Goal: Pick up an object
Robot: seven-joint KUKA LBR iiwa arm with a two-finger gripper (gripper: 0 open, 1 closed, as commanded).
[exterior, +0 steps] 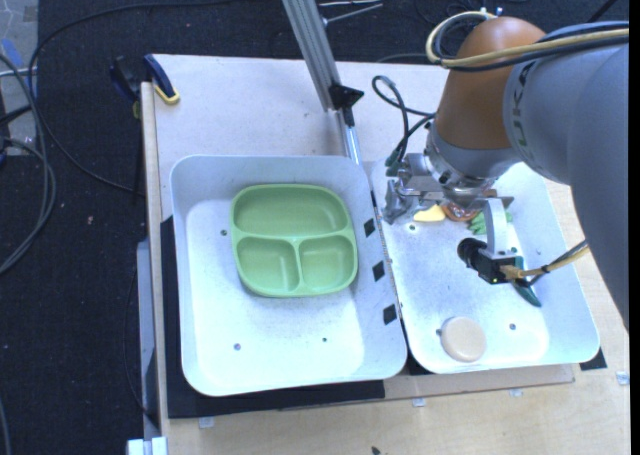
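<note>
Right of centre in the camera view, the grey arm [560, 93] with its orange band reaches in from the right edge. It hangs its gripper [440, 201] low over the upper part of the right bin [570, 328]. Whether the gripper is parted or closed cannot be told, and nothing can be seen held in it. A small yellow piece [430, 214] lies on the bin floor just beside the gripper, with a copper-coloured thing [462, 211] next to it, partly hidden. A round cream disc [463, 338] sits well apart from them, near the bin's lower edge. At centre left, the left bin [200, 343] holds a green divided plate [295, 240] lying flat. Both bins rest side by side on the pale bench [250, 103].
</note>
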